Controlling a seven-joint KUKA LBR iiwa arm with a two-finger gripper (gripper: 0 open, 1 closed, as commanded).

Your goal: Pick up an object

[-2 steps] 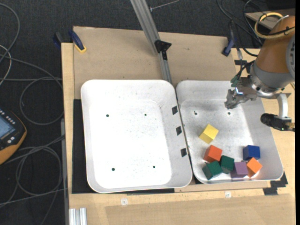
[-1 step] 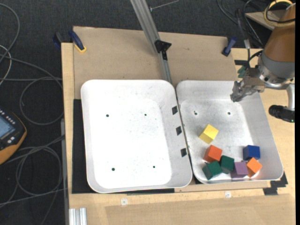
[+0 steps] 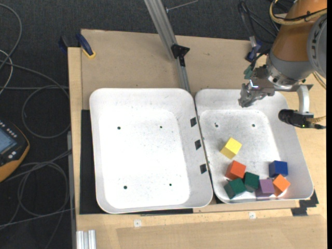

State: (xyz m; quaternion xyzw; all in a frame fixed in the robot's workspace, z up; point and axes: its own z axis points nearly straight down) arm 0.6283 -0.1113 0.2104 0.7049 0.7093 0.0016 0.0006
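Note:
Several small blocks lie in the right bin [image 3: 290,139]. A yellow block [image 3: 231,148] sits alone near the bin's middle. Toward the near edge are a red-orange block [image 3: 237,169], two dark green blocks [image 3: 235,187] [image 3: 251,181], a purple block [image 3: 266,187], an orange block [image 3: 281,183] and a blue block [image 3: 278,168]. My gripper [image 3: 249,98] hangs over the far rim of the right bin, well away from the blocks. Nothing shows between its fingers, which look close together.
The left bin [image 3: 104,139] lies beside the right one. A slanted metal pole [image 3: 165,30] rises behind the bins. Cables run over the floor at the left, and a black fitting [image 3: 291,117] sticks out near the right bin's far right rim.

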